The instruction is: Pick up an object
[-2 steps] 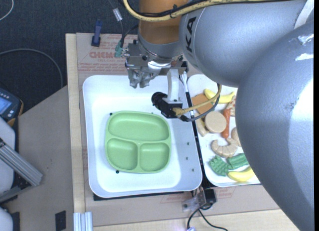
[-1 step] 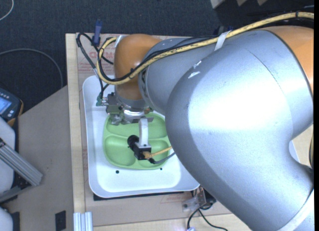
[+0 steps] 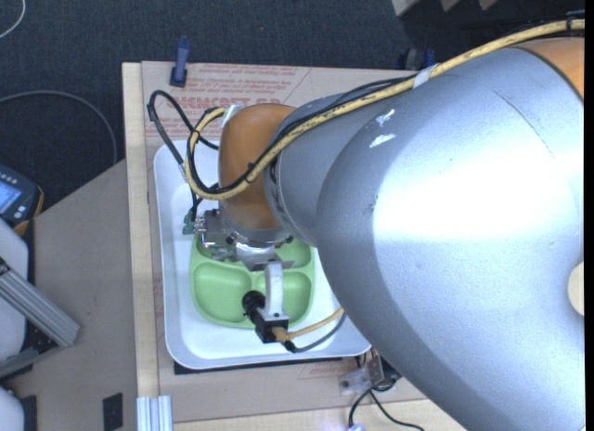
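Where the white bin (image 3: 176, 262) lies at the left, a pale green moulded object (image 3: 215, 292) rests on its floor, toward the near side. The gripper (image 3: 244, 245) hangs over that object's far edge; whether it is wide or narrow cannot be told. Rightward looms the grey arm (image 3: 445, 215).

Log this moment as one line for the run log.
gripper over pale green object | object lies in white bin | hold: cannot tell
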Tool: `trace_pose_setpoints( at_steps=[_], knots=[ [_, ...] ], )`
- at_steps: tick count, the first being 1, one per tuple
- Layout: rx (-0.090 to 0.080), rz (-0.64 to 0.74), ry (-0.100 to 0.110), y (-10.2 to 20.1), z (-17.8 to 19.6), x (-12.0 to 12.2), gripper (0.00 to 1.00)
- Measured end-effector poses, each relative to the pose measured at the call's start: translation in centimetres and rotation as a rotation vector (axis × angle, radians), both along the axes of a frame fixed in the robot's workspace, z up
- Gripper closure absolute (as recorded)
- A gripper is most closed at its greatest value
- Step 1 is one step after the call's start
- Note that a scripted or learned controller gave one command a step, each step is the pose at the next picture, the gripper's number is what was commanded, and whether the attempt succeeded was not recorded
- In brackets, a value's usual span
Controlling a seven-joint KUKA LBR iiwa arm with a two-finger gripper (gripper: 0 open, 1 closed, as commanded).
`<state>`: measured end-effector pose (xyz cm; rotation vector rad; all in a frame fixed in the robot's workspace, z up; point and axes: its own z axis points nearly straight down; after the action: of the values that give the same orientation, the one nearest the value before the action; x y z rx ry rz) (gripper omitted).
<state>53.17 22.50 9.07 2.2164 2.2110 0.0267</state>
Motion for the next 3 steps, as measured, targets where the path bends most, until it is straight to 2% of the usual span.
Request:
trace_pose_setpoints(
  at_steps=[1,2,3],
  knots=[
    [-0.001,0.003,0.007,0.0,10.7,3.9,1.00],
    [-0.005,0.000,0.026,-2.3,11.5,-0.7,1.00],
    [-0.005,0.000,0.017,-3.1,7.7,6.5,1.00]
  ],
)
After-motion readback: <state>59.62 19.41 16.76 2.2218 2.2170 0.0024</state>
